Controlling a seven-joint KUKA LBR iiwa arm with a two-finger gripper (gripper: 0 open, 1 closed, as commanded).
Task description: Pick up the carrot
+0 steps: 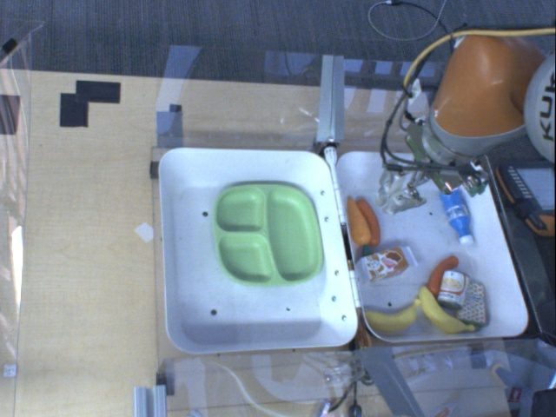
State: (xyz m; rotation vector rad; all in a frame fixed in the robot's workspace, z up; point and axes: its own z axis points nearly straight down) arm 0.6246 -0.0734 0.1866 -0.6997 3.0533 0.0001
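Carrot [363, 220] at right bin's [512, 268] left wall, end effector [401, 195] just beside

Two bins sit side by side: the left bin [174, 259] carries a divided tray [265, 233] at its centre. In the right bin [512, 276], the carrot [363, 220] lies at nine o'clock by the dividing wall, a tube [457, 215] at two o'clock, a packet [385, 263] near centre, bananas [417, 315] at six o'clock, and the gripper [401, 194] hangs at twelve.

You've got an orange carrot [363, 221], yellow bananas [395, 319], a blue tube [456, 215], a green tray [267, 233], white bins [187, 259].
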